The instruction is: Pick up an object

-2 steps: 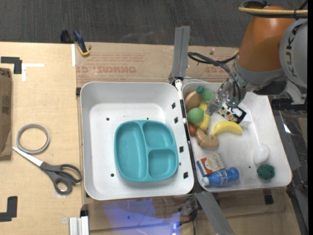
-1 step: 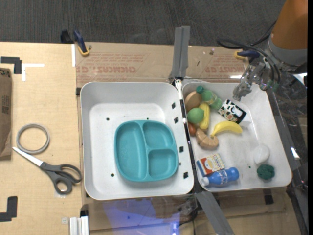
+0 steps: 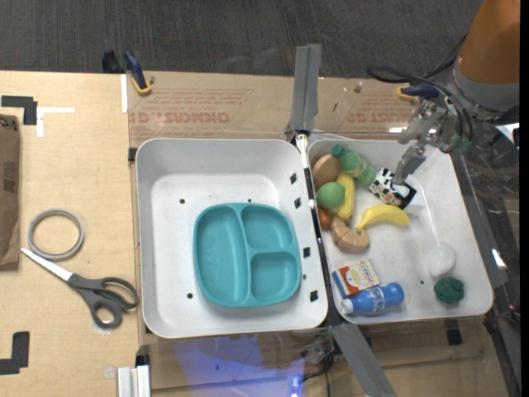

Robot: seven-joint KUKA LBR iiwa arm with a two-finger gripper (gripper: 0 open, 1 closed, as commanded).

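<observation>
Lying at nine o'clock on the worktop (image 3: 74, 155): a roll of tape (image 3: 55, 233), with scissors (image 3: 92, 288) just below it toward seven o'clock. Sitting in the left bin (image 3: 157, 180): a teal divided plate (image 3: 247, 255), flat on the floor. Crowding the left wall of the right bin (image 3: 463, 246), around ten o'clock there: a brown potato-like piece (image 3: 325, 169), a green ball (image 3: 331, 194), a green leafy item (image 3: 354, 165). Resting near the centre: a banana (image 3: 383, 216), touching a tan slice (image 3: 351, 236) at its seven o'clock. Lying at six o'clock: a small carton (image 3: 355, 276) and a blue-capped bottle (image 3: 374, 298), side by side. Sitting at four o'clock: a white lump (image 3: 442, 260) and a dark green ball (image 3: 449, 289). Reaching in from two o'clock: the tool (image 3: 409, 165), tips meeting a black-and-white cow toy (image 3: 390, 188); whether released or clenched, cannot tell.
</observation>
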